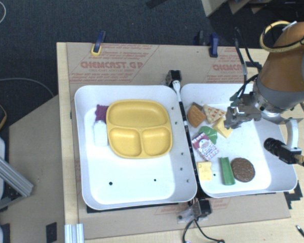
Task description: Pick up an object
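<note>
my gripper (235, 118) low in right bin (273, 184) | over yellow cheese wedge (222, 129) | grip state: cannot tell | yellow divided plate (139, 127) in left bin (137, 189)

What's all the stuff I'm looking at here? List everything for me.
Bins: 2, white, side by side on the bench.
Divided plate: 1, yellow, left bin.
Purple item: 1, left bin, beside the plate.
White bottle: 1, left bin, below the purple item.
Bread: 1, brown, right bin top.
Cracker: 1, tan, beside the bread.
Packet: 1, red and white, right bin middle.
Yellow block: 1, right bin bottom.
Green bar: 1, beside the block.
Cookie: 1, dark brown, right bin bottom.
Clamps: 2, blue, bench's far edge.
Arm: 1, grey and orange, over right bin.
Gripper: 1, dark, above the cracker.
</note>
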You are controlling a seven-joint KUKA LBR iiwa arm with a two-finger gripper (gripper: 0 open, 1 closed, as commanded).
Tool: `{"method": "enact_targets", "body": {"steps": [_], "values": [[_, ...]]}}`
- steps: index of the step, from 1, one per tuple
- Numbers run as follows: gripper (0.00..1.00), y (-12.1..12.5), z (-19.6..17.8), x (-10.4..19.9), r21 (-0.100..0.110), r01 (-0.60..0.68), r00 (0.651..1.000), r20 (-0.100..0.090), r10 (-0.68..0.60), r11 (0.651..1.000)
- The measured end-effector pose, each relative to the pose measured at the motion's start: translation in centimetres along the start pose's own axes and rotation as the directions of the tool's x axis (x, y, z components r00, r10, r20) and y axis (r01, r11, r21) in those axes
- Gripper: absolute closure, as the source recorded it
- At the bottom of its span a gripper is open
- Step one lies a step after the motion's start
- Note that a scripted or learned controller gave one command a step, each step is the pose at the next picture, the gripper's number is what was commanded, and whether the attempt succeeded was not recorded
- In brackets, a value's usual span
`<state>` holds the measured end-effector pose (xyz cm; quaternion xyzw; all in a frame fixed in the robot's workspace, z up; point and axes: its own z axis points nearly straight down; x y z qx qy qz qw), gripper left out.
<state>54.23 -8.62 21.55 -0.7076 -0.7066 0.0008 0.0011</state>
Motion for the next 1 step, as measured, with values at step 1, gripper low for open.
{"method": "enact_targets", "body": {"steps": [1], "values": [[1.0, 0.15, -1.75, -0.59, -0.007, 0.002, 1.0, 0.002, -0.002, 1.0]]}}
